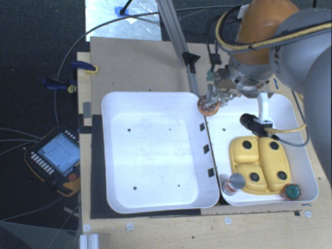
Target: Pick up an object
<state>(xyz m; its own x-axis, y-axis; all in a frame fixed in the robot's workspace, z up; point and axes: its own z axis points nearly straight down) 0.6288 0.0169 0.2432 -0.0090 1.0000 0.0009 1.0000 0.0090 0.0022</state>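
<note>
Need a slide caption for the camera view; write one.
KUKA gripper poised over a small brown object at the right bin's far-left corner; yellow block untouched.

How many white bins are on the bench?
2: the left bin beside the right bin, which holds the objects. The arm covers part of the right one.

My fingers (211, 98) hang over the top left corner of the right bin (306, 154), just above a small brown ring (208, 108), with the yellow block (260, 165) lying well apart below.
</note>
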